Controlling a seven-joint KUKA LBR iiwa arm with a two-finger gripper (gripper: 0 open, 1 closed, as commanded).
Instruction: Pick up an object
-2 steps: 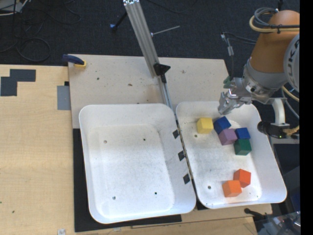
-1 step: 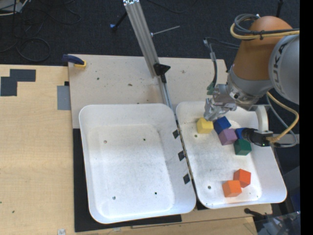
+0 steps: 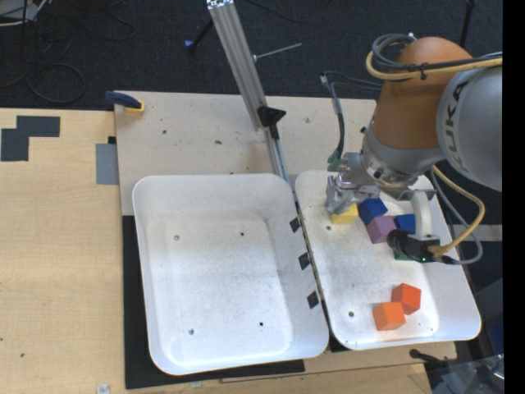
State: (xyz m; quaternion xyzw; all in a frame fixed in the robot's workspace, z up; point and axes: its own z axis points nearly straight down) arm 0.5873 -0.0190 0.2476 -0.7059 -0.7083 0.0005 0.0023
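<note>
Two orange blocks (image 3: 398, 307) lie low in the right bin (image 3: 361, 302), while the gripper (image 3: 340, 197), finger state indiscernible, hovers at a yellow block (image 3: 344, 213).

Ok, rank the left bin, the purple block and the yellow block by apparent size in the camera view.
1. left bin, by far the largest.
2. purple block.
3. yellow block, though the gripper partly covers it, so its rank under purple is unsure.

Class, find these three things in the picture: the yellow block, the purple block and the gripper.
yellow block (image 3: 344, 214): camera view, on its top face.
purple block (image 3: 380, 229): camera view, on its top face.
gripper (image 3: 341, 195): camera view, midway between its fingertips, just above the yellow block.
</note>
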